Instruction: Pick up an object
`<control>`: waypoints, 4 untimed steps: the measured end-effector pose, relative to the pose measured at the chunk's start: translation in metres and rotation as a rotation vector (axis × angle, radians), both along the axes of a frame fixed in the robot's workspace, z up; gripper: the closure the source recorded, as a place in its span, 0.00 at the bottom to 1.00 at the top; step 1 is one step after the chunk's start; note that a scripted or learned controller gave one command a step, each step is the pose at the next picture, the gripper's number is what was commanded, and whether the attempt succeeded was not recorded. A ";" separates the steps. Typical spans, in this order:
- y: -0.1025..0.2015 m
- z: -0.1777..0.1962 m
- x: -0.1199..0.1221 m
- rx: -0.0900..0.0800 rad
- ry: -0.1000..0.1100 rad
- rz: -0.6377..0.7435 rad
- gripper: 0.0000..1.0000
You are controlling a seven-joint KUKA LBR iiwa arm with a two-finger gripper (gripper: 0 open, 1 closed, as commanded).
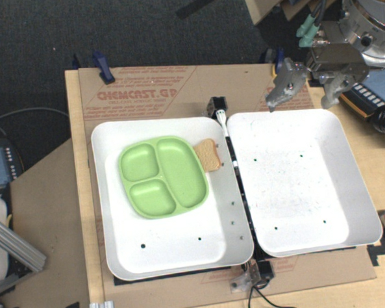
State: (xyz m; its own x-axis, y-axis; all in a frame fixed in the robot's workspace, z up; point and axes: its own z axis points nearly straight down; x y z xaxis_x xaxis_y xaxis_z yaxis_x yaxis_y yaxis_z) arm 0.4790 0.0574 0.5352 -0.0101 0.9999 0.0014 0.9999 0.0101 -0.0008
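A green three-compartment plate (163,177) lies in the left white bin (120,245), toward its back. A small tan cracker-like piece (208,155) rests against the plate's right rim, close to the divide between the bins. My gripper (306,92) hovers above the back edge of the right bin (351,192), far from both objects. It is open, its two grey fingers (281,90) spread wide with nothing between them.
Both bins sit on a brown cardboard sheet (143,88) held by blue clamps at the back. A black clip (216,105) joins the bins at the rear. Cables and dark floor surround the bench.
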 end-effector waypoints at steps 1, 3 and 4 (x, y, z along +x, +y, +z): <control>0.073 0.000 0.000 0.001 -0.001 -0.001 0.00; 0.122 0.000 0.000 0.000 -0.003 -0.009 0.00; 0.122 0.011 0.001 0.001 -0.006 -0.009 1.00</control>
